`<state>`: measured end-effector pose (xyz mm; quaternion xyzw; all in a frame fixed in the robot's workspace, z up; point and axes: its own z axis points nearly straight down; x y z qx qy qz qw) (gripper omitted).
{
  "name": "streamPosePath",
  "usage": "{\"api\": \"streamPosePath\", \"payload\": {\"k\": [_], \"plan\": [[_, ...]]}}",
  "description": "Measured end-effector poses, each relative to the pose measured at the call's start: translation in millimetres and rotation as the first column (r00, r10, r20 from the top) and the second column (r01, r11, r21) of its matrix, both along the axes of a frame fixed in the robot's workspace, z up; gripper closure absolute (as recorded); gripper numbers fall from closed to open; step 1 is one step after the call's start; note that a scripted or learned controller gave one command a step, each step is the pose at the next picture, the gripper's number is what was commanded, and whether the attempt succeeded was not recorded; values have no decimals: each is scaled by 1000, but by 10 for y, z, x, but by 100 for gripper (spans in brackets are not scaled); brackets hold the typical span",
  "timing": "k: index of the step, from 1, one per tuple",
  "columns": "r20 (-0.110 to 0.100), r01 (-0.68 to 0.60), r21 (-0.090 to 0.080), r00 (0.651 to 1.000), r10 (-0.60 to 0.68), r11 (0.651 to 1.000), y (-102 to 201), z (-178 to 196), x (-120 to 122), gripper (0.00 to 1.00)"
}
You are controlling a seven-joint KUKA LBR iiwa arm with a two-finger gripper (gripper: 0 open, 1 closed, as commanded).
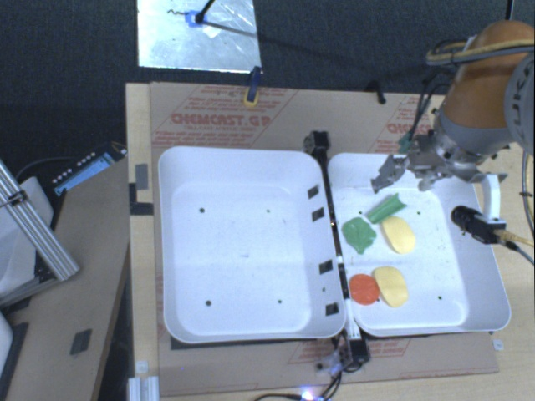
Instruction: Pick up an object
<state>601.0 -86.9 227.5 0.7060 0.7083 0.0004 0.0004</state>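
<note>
We see a dark blue carpeted floor [67, 48] spread behind and left of the hand [411, 172]. On it, far to the hand's upper left, lies a shiny silver sheet [199, 23]. Beneath the hand sits the bench [142, 249], topped with a brown cardboard sheet [226, 115] printed in red letters. Well left of the hand, a pale wooden surface [75, 307] carries an aluminium rail [33, 228] and a blue strip with buttons [84, 170]. Light falls evenly, with soft shadows.

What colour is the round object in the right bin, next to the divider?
Orange-red. The round object shows plainly in the camera view, touching a yellow piece.
</note>
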Motion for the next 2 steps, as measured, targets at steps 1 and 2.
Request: {"api": "streamPosePath", "payload": {"k": [1,2], "plan": [[-3,9,-1,1000,-9,1000,-863,-372,-337,0],[-11,-4,5,1000,4,1000,-158,-1336,-699,0]]}}
